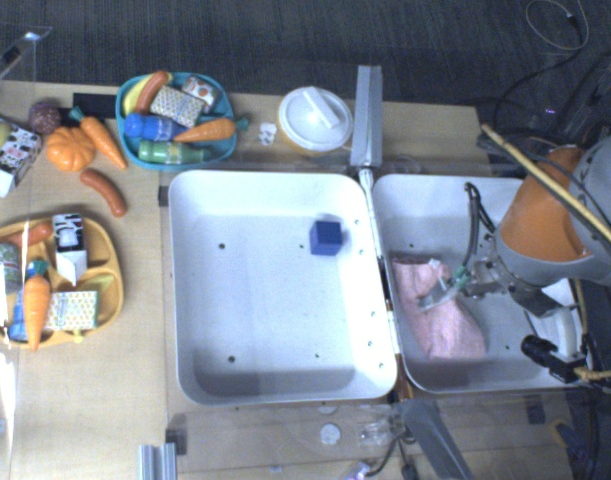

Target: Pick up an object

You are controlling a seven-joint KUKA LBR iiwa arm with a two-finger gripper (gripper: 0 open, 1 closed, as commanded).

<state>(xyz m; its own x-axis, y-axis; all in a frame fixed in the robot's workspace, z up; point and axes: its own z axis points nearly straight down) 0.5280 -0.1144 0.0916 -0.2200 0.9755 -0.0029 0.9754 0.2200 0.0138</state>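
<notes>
Even overhead light, soft shadows in bins (pixel 275 190), slight blur w/ grain.

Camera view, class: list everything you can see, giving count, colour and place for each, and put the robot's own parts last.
bins: two, white, side by side on the bench
block: one, blue, in the left bin, upper right part
cloth: one, pink, in the right bin, left part
bowl: one, blue, holding toy food, above the left bin
tray: one, yellow, holding toy food, left of the bins
lidded tub: one, white, above the bins
pumpkin: one, orange, bench top left
arm: one, grey and orange, over the right bin
gripper: one, at the cloth
</notes>
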